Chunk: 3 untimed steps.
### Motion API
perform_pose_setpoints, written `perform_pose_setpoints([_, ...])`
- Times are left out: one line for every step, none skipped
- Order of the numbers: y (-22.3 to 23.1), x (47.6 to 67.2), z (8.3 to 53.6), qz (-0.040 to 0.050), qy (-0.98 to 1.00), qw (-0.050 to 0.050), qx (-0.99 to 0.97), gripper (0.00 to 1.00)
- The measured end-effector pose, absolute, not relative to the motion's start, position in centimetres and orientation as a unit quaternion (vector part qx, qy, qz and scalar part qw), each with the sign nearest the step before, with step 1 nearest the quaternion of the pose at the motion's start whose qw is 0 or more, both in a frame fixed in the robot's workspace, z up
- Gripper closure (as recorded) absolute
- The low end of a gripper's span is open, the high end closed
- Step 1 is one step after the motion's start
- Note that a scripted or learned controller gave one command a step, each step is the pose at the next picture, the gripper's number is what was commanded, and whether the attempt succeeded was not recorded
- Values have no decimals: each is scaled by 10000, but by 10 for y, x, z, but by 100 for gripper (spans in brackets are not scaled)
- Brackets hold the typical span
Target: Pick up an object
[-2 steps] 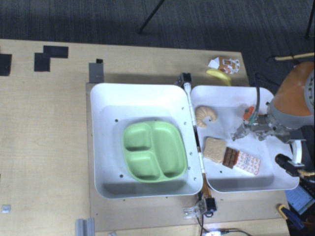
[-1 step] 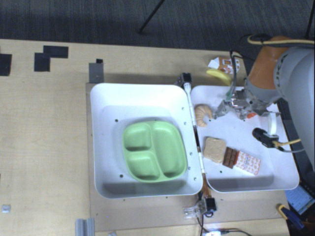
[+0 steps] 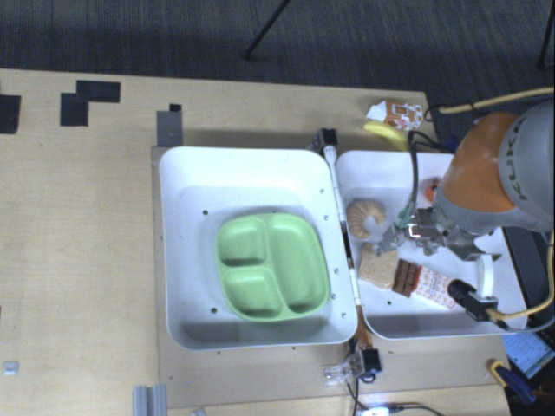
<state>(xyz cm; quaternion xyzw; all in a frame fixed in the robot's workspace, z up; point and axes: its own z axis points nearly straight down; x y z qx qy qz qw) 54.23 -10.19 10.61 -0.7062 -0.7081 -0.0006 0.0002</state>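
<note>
My gripper (image 3: pixel 392 239) reaches into the right bin (image 3: pixel 381 172) from the right, under the grey wrist with its orange band (image 3: pixel 475 173). It hovers low between a round tan bun (image 3: pixel 364 217) and a pale slice of bread (image 3: pixel 378 269), right at the slice's upper edge. Beside the slice lies a brown and white snack bar wrapper (image 3: pixel 420 282). A small red item (image 3: pixel 429 189) peeks out behind the wrist. The wrist hides part of the bin floor.
The left bin (image 3: pixel 186 232) holds a green divided plate (image 3: pixel 272 264). A yellow banana (image 3: pixel 386 132) and a small packet (image 3: pixel 395 113) lie on the bench behind the right bin. Cables run along the right side.
</note>
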Motion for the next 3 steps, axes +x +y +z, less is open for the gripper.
perform_pose_setpoints([-84, 491, 88, -45, -7075, -61, -7067, 0])
perform_pose_setpoints([-88, 494, 101, -55, -7068, -126, -7073, 100])
perform_pose_setpoints([-45, 488, 185, -15, -7088, -9, -7054, 100])
